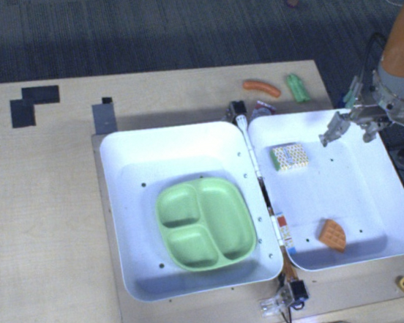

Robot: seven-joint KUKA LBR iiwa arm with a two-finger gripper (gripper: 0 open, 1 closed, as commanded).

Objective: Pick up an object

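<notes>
My jaws are hanging spread and empty, gripper (348, 127) hovering over the right bin's (383, 192) far edge. I'm eyeing the speckled block (290, 156) nearby: looks light, squashy; I'm planning to pinch its short sides.

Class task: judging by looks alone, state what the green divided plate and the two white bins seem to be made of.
Green divided plate: probably moulded plastic, given its even pastel colour, rounded compartments and soft sheen. Left bin and right bin: probably thin formed plastic, smooth and matte white with rounded corners, though painted metal remains possible.
</notes>
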